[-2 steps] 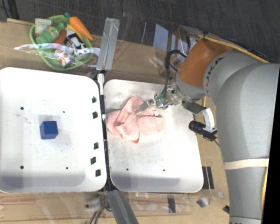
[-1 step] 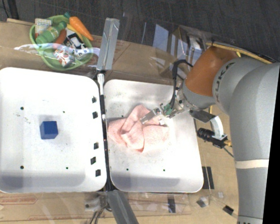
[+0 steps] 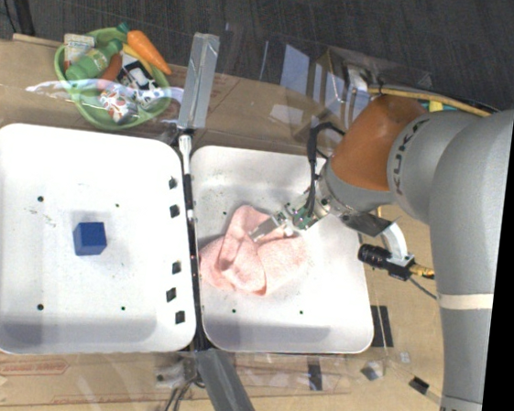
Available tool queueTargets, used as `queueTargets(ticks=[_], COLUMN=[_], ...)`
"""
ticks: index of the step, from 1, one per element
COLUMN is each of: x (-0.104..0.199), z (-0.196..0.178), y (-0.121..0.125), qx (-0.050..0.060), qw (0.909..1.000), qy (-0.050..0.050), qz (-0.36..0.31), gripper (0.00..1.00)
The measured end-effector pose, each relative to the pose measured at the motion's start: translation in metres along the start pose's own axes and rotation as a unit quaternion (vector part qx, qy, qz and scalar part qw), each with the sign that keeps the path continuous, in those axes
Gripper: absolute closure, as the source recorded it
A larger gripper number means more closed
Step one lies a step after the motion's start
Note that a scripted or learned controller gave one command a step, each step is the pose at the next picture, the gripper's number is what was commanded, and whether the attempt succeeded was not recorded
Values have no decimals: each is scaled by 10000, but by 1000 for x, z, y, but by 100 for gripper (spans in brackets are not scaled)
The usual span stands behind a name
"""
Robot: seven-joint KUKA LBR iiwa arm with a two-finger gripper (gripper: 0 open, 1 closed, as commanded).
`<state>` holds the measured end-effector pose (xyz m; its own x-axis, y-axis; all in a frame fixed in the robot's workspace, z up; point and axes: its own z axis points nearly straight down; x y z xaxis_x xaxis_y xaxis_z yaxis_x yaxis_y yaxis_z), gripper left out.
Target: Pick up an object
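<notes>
A crumpled pink cloth [image 3: 250, 251] lies in the right bin [image 3: 336, 320], left of its middle. My gripper [image 3: 276, 224] reaches down from the right onto the cloth's upper right part, its fingertips at the fabric. A blue cube [image 3: 90, 237] sits alone in the left bin [image 3: 5, 310], well away from the gripper.
A green bowl [image 3: 115, 78] with toy food, a carrot among it, stands behind the left bin. A row of black clips runs along the divider [image 3: 180, 237] between the bins. The arm's bulk covers the bench's right side.
</notes>
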<state>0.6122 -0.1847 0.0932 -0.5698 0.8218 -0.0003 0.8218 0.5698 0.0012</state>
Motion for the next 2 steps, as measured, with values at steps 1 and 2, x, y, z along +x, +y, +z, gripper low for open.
queueTargets(ticks=[1, 2], x=[0, -7], z=[-9, -121], y=[1, 51], qx=[9, 8], qw=[10000, 9961], qy=[11, -4], qz=[-20, -884], gripper=[100, 100])
